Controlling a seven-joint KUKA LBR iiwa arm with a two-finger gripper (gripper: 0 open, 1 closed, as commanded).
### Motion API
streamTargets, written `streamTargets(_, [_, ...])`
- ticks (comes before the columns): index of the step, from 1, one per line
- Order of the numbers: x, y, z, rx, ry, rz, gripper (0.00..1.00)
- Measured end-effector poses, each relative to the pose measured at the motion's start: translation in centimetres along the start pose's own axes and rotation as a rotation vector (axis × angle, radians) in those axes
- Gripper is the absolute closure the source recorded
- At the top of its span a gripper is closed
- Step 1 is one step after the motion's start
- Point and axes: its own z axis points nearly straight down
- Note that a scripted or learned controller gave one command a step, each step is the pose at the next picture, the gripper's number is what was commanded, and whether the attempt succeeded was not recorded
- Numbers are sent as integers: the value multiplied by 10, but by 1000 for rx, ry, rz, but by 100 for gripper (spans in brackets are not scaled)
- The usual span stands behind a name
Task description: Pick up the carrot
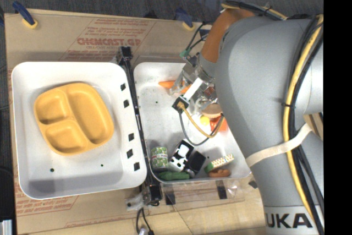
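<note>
While the grey arm (264, 118) covers much of the right bin (146, 118) | gripper (190, 85) low at that bin's far end, finger state not discernible | orange carrot (166, 85) just beside it | yellow tray (74, 117) in left bin (22, 173)

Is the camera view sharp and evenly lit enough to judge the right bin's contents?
Camera view: lighting is even, shadows soft. The yellow three-compartment plastic tray in the left white bin reads clearly. The grey arm covers much of the right white bin; the orange carrot beside the gripper looks small and soft.
</note>
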Motion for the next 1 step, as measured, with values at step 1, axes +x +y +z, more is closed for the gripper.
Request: streamTargets(1, [-9, 9, -3, -8, 9, 340, 0])
